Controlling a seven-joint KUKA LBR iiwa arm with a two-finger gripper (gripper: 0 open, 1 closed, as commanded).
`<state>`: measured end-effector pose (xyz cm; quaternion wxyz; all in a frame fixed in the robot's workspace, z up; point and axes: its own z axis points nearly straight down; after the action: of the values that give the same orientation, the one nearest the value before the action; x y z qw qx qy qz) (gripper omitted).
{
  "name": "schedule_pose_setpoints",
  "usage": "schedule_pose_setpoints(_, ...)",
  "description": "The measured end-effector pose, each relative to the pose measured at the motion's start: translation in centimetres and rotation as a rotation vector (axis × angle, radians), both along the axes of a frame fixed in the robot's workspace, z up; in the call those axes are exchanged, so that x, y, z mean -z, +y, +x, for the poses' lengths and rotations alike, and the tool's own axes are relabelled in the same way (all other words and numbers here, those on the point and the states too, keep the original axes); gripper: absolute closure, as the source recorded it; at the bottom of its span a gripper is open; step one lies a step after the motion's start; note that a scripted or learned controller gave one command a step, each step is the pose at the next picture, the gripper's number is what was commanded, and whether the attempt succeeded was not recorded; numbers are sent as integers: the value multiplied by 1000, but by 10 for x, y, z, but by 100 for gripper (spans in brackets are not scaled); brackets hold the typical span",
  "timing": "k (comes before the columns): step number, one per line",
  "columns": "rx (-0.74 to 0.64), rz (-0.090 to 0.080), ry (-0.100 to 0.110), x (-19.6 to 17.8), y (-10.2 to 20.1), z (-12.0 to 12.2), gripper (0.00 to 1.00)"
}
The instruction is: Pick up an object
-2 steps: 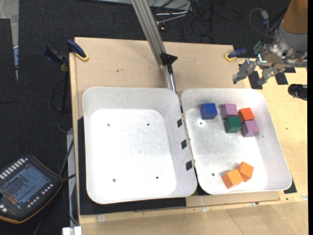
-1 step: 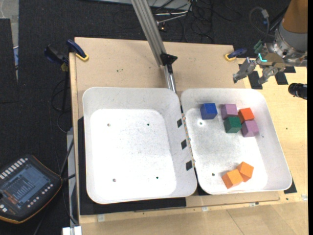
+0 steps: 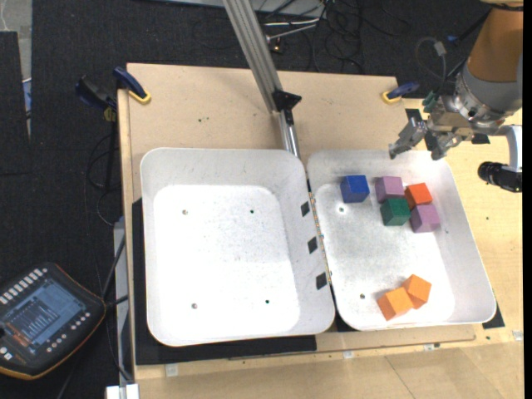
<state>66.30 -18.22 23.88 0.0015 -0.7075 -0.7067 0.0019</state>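
Note:
The right bin (image 3: 465,248) holds several small cubes. A blue cube (image 3: 354,188) lies toward its far left. Beside it cluster a purple cube (image 3: 388,189), a green cube (image 3: 396,212), an orange cube (image 3: 419,194) and a second purple cube (image 3: 426,218). Two more orange cubes (image 3: 405,296) lie together near the front. My gripper (image 3: 420,146) hangs above the bin's far edge, up and to the right of the cluster. Its fingers are spread open with nothing between them.
The left bin (image 3: 166,181) sits beside the right one. A slanted metal rod (image 3: 253,40) runs from the top down to the gap between the bins. Clamps (image 3: 129,83) sit at the board's far corners. A teach pendant (image 3: 41,318) lies at the lower left.

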Motion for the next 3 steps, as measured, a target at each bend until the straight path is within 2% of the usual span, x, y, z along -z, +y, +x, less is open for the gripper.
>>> schedule_pose_setpoints(2, -1, -1, -5, 113, -10, -7, 0)
schedule_pose_setpoints(3, -1, -3, -12, 98, -10, -5, 100)
